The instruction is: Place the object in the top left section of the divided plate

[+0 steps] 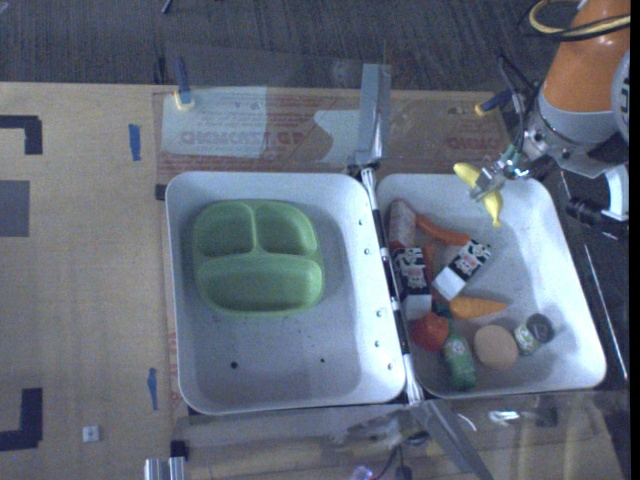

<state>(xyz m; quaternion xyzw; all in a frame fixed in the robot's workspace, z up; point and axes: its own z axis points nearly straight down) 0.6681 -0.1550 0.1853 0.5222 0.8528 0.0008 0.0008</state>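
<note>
While between fingers (497, 178), banana (482, 190).

This looks like a robotics lab. A plywood bench (80, 298) carries black corner marks (28, 133) and bits of blue tape (134, 140), two white bins (290, 378) sit fixed side by side, and loose cables (560, 13) trail over grey carpet (300, 18) beyond.
</note>
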